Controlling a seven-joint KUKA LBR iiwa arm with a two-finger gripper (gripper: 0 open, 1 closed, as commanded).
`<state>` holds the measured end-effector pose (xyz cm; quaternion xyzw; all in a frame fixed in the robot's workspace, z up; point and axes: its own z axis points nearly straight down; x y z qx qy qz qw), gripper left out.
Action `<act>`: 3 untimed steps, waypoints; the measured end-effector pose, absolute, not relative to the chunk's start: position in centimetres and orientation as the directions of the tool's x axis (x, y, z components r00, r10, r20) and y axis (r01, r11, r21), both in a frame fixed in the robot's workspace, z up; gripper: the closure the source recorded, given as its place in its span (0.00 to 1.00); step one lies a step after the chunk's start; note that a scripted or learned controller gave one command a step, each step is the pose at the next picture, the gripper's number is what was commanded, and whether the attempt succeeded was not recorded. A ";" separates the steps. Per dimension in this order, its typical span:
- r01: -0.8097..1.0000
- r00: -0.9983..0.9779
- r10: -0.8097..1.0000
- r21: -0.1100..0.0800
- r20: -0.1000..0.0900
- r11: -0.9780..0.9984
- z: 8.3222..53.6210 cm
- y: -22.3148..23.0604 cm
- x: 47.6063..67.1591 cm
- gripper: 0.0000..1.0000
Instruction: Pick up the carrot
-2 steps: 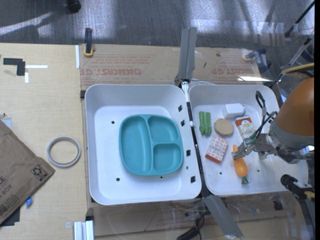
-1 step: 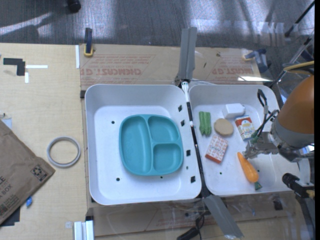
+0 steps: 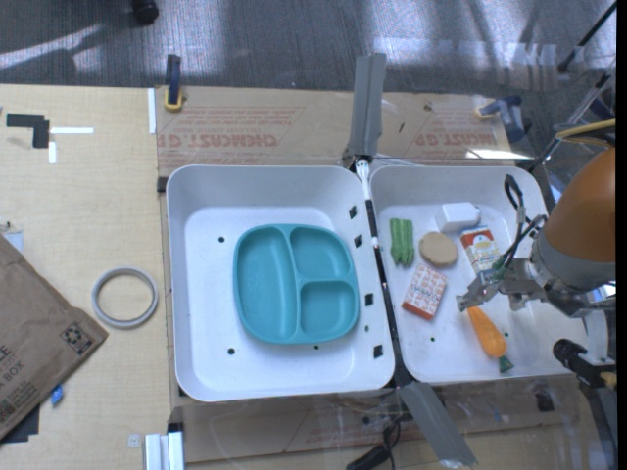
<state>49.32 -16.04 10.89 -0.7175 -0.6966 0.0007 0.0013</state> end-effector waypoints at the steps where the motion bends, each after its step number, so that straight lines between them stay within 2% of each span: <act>1: 0.999 0.032 1.000 -0.002 0.001 -0.032 9.1 -15.8 47.7 0.00; 2: 0.999 0.034 0.999 -0.002 0.001 -0.034 10.0 -15.9 47.7 1.00; 3: 1.000 0.012 1.000 -0.003 -0.001 -0.012 22.8 -7.7 53.5 1.00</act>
